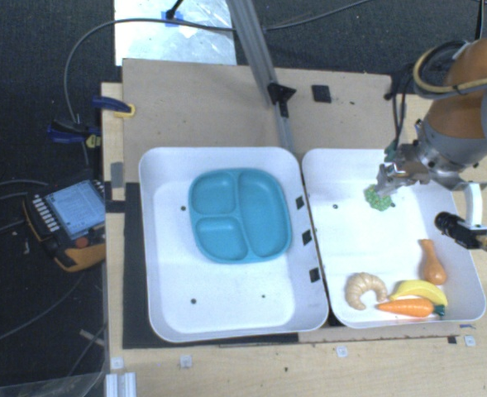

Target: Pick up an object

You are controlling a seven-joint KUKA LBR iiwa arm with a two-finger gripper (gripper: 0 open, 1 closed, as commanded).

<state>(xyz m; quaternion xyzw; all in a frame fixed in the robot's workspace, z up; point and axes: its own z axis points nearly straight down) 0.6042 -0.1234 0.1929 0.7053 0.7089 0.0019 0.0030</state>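
My gripper (389, 177) hangs over the far right part of the right bin (340, 236), coming in from the right on the grey arm with its orange band. A small green broccoli piece (379, 198) lies directly below and touching the gripper's tip; I cannot tell whether it is held or resting on the bin floor. Along the bin's near right corner lie a tan croissant (365, 288), a yellow banana (419, 289), an orange carrot (405, 308) and an orange pear-shaped piece (431, 262).
The left bin (162, 259) holds a blue divided plate (241, 215). A grey pole (255, 40) slants down to the bins' far edge. A black and white fitting on the arm (460, 224) overhangs the right bin's right side. Cables and a handheld unit (68, 219) lie on the floor at left.
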